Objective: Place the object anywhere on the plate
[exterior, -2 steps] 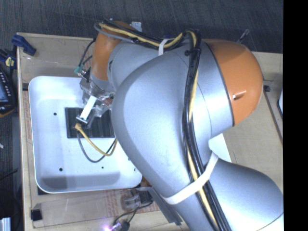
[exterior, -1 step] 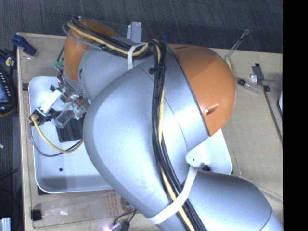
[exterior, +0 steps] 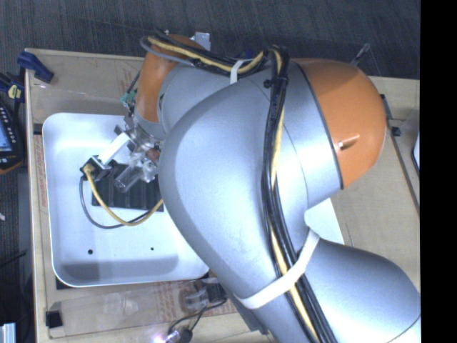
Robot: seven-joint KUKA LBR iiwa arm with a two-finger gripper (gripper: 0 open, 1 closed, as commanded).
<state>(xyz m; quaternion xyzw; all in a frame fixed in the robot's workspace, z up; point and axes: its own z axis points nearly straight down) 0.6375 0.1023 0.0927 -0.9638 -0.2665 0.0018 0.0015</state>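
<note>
you can't tell the claw's state, since the gripper (exterior: 132, 166) is a blur low over the left bin (exterior: 64, 191) above something dark that may be the object (exterior: 132, 195), so judge it flat and thin, best pinched at an edge.

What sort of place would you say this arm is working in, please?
Probably a robotics lab or test cell, not a home or kitchen. A large grey arm with cables strapped along it reaches over a shallow white bin set on a wooden bench, with dark carpet beyond.
</note>
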